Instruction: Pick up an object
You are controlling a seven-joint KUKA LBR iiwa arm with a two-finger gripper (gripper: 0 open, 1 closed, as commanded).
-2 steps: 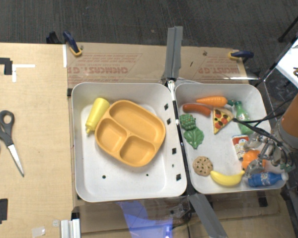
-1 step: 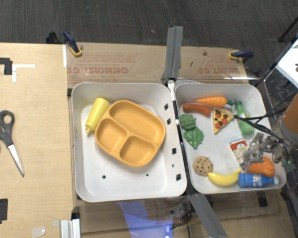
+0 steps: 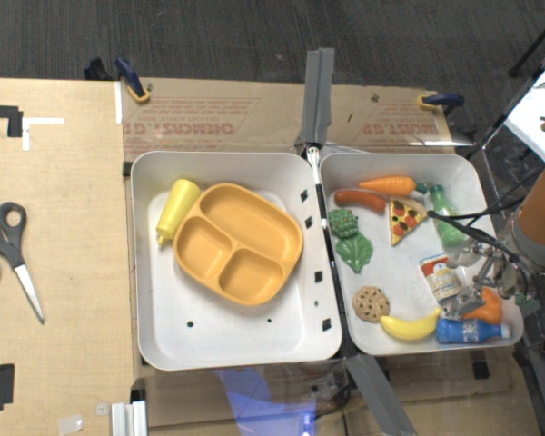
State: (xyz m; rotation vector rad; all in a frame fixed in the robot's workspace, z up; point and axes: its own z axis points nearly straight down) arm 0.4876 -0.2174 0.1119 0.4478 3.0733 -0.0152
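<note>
The right bin (image 3: 468, 173) holds several toy foods: a carrot (image 3: 387, 185), a red sausage (image 3: 359, 200), a pizza slice (image 3: 403, 220), a green bottle (image 3: 443, 218), green leafy pieces (image 3: 350, 240), a cookie (image 3: 371, 303), a banana (image 3: 409, 326), a blue bottle (image 3: 470, 331), a white and red packet (image 3: 440, 278) and an orange piece (image 3: 489, 309). My gripper (image 3: 477, 291) is low at that bin's right side, over the packet and the orange piece. Its metal parts and cables hide what lies beneath it.
The left bin (image 3: 163, 325) holds an orange divided plate (image 3: 236, 242) and a yellow bottle (image 3: 176, 209). Scissors (image 3: 16, 252) lie on the wooden bench at the far left. A grey divider bar (image 3: 316, 98) stands behind the bins.
</note>
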